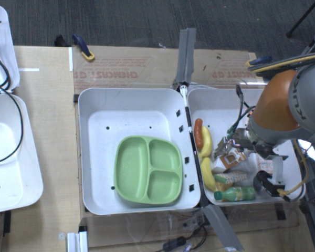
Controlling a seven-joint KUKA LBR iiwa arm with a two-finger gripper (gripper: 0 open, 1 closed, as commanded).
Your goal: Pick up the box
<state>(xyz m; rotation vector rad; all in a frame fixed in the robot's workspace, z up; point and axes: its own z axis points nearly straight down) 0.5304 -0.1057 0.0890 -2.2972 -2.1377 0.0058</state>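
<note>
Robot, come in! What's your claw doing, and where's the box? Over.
Gripper low in right bin, fingers unclear. Box just beneath, not seen held. Bananas, green bottle crowd it.

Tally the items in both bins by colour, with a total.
Green: 2, plate and bottle
Yellow: 2, bananas
Red: 1, hot dog
Orange and white: 1, box
Total: 6 that I can make out; the arm hides part of the right bin.
</note>
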